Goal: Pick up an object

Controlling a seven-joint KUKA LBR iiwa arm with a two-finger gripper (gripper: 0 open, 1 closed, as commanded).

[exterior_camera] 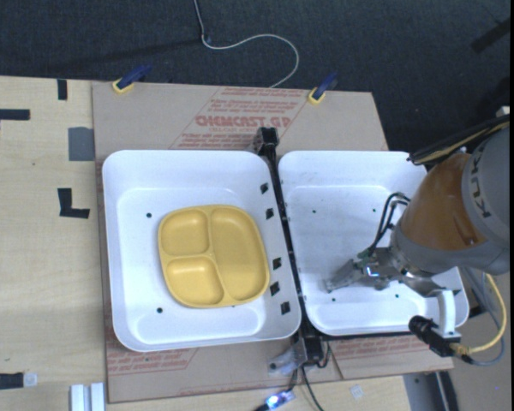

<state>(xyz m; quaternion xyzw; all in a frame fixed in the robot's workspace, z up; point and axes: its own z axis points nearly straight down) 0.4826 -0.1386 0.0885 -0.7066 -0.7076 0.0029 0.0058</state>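
A yellow divided plate (212, 255) with three compartments lies flat in the left bin (128, 187). My gripper (336, 282) hangs low in the right bin (343, 182), near its front wall, pointing left towards the divider between the bins. The gripper is apart from the plate, about a hand's width to its right across the divider. I see nothing between the fingers.
The grey arm with its orange band (441, 212) covers the right side of the right bin. A black clip rail (278, 229) runs between the bins. Cardboard (240, 118) lies under both bins, and a white cable (257, 45) loops behind.
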